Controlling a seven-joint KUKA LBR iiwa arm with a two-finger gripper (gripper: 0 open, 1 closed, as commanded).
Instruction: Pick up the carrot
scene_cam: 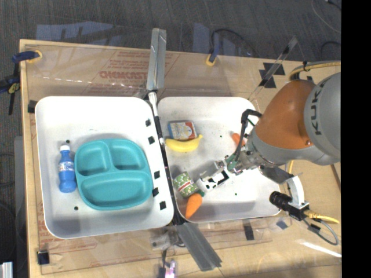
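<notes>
Arm (301, 126) sits highest, closest to the lens: grey body, orange band above the wrist, entering from the right and bent down over the right bin (246, 204). Landmark for positions: the teal divided tray (111, 174).

Left of the tray, just beside it: blue bottle (66, 169), lying lengthwise, white cap away from the camera. Both rest in the left bin (49, 213).

Right of the tray, across the divider between bins: green-and-white can (184, 183), tipped. Just below it, the carrot (193, 204), orange, tilted, near the right bin's front wall, touching or nearly touching the can. Farther back: banana (184, 144) with a small carton (181, 130) against it.

Farther right: gripper (213, 179), pointing left and down toward the bin floor, close to the can, above and right of the carrot. Finger spread: cannot tell. Nothing visibly held.
</notes>
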